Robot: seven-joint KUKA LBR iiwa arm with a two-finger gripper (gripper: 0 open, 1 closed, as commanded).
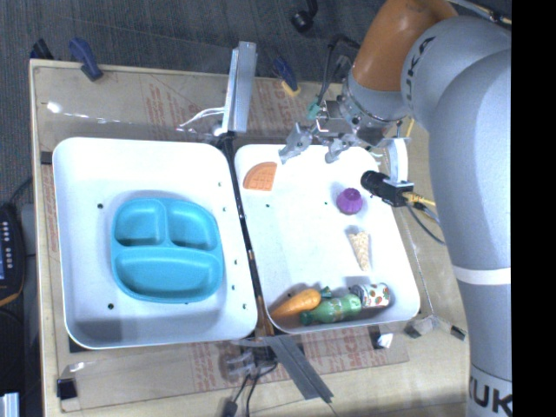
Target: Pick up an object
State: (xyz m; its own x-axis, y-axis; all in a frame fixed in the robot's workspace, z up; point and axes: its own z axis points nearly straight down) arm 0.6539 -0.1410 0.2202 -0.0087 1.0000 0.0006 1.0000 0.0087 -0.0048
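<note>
- gripper [314, 148] hangs over the far edge of the right bin [300, 233], just beside its back rim; its two fingers stand apart and nothing lies between them.
- orange waffle-like piece [260, 176] lies in the far left corner of that bin, near the left fingertip but not touching it, so far as the slant lets me judge.
- purple toy [349, 201] sits farther right on bare floor, with a pale cone [360, 248] below it, the two apart from each other.
- near rim of the same bin holds a crowded row: a carrot [295, 302], a green bottle [334, 308] and a small spotted can [375, 295], lying close or touching.
- left bin [78, 233] bears only a blue divided tray [167, 248], well apart from the arm.
- step in hand, as i judge it: the approach, with no object yet chosen or grasped; the pick has not begun.
- next move calls for settling on one target; the orange piece is closest, though it is flat and tucked against the corner walls, which may leave little room for a finger.
- purple toy looks the easier choice, since it stands alone with clear floor on every side.
- whichever is taken, the open fingers need to straddle it squarely before descending and closing.
</note>
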